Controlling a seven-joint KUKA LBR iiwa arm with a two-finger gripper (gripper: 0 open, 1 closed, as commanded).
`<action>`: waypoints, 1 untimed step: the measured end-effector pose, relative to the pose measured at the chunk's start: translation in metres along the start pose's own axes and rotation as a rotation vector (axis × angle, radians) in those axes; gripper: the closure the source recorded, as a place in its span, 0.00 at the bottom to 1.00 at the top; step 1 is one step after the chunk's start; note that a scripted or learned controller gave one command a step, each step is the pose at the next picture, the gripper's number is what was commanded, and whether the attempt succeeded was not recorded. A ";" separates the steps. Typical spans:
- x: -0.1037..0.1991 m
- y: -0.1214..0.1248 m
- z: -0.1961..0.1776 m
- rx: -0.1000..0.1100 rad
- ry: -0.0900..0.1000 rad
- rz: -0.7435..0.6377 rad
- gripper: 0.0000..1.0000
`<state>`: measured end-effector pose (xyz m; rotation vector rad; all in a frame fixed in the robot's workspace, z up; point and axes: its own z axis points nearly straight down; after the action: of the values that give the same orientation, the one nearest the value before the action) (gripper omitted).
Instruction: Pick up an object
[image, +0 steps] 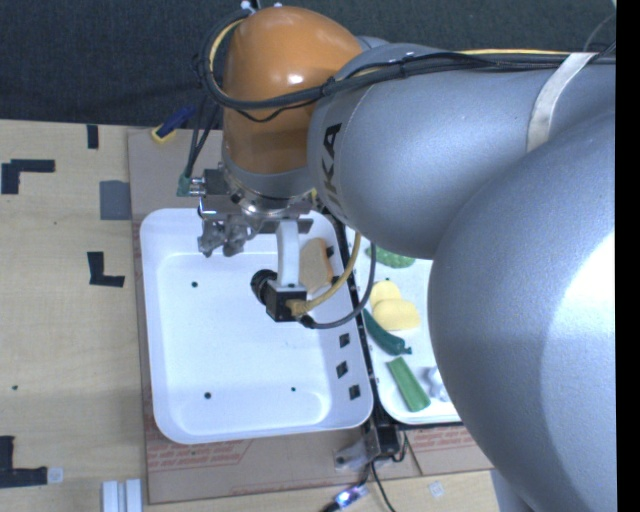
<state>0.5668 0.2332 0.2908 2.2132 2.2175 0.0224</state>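
The grey arm (480, 200) with its orange band (285, 70) reached in over the shallow white left bin (240, 400). The claw (224, 240) hung low at that bin's far edge, near its far left corner. Whether the claw stood apart or together could not be told, and nothing was seen clamped in it.

A tan-brown block (316, 266) was the nearest thing, off to the claw's right and partly hidden by the robot's own fittings. Whether it lay inside the left bin or against its right wall could not be told.

The other things lay further right of the claw, well apart from it, in the shallow white right bin (395, 412). These were a pale green piece (392, 259), a lumpy yellow object (395, 312), a dark green strip (385, 335) just below the yellow one, a bright green stick (408, 384) and a small grey item (432, 380) beside that stick.
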 end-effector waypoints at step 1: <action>0.000 -0.085 0.035 0.025 -0.007 -0.002 1.00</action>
<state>0.4822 0.2332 0.2545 2.2208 2.2285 -0.0132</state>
